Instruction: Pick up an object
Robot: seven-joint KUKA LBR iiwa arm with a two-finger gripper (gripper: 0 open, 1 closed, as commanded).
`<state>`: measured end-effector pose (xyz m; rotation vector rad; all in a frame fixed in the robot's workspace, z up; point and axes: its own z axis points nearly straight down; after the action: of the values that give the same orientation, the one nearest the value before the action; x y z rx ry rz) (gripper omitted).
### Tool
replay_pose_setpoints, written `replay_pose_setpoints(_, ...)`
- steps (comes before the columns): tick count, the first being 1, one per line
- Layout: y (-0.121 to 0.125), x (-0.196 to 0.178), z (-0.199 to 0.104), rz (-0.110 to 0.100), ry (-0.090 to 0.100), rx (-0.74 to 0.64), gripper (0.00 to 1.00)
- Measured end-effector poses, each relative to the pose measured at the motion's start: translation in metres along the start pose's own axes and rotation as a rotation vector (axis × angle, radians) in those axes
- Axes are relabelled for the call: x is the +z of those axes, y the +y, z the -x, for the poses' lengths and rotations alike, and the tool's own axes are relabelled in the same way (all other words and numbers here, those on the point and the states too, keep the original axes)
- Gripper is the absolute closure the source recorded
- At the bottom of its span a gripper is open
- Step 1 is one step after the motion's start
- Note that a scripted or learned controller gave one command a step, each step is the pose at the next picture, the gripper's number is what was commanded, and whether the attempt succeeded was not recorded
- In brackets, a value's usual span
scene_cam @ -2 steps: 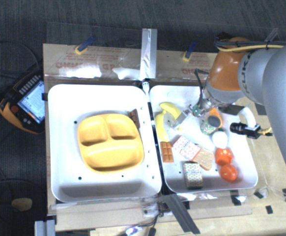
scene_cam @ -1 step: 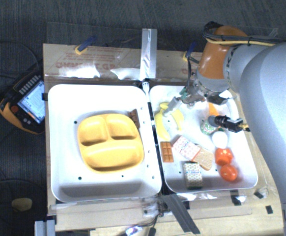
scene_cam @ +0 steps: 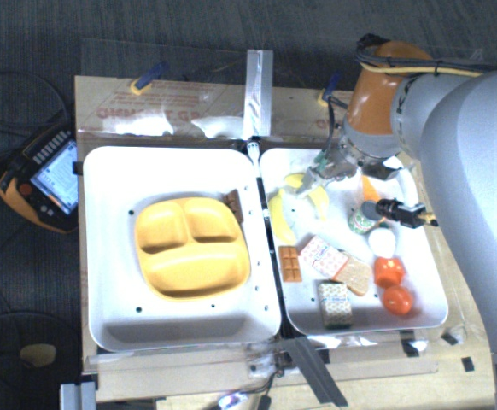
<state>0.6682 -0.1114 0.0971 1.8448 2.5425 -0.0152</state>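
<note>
A: Which step was in hand?
B: Approach, I'd say, pre-grasp. The claw (scene_cam: 328, 167) hung low at the far end of the right bin (scene_cam: 425, 272), w/ the arm (scene_cam: 377, 101) reaching in from the right. Nothing visibly in it.
A: Released or clenched?
B: Couldn't tell, the wrist hid that from above.
A: So which obj was it after?
B: Task named none, so any would do. Nearest was a yellow piece (scene_cam: 295, 181) just beside the claw, maybe touching. A longer yellow peel-like thing (scene_cam: 279, 216) lay along the bin's left wall. Both were down in the right bin, not lifted.
A: Other stuff?
B: Plenty, at the nearer end of the same bin: brown bar (scene_cam: 290, 263), pink pack (scene_cam: 321, 253), cracker (scene_cam: 354, 274), small box (scene_cam: 335, 303), egg (scene_cam: 382, 243), two tomatoes (scene_cam: 388, 272). Left bin (scene_cam: 112, 229) held a yellow tray (scene_cam: 193, 246), well apart from the claw.
A: Next move, then?
B: My guess: centre over the yellow piece, drop the last bit, close on it, lift straight up. It called for care, as the piece sat near the divider btw. the bins and near the far wall, so a slanted approach could clip the rim. The piece looked small and smooth, prob. slippery, so a miss seemed quite possible.
A: Progress?
B: Early. No obj off the bin floor yet.
</note>
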Motion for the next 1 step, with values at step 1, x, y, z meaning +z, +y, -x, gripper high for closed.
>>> replay_pose_setpoints(1, -0.0006, 0.0084, -0.0064, -0.010, 0.010, 0.153, 1.00)
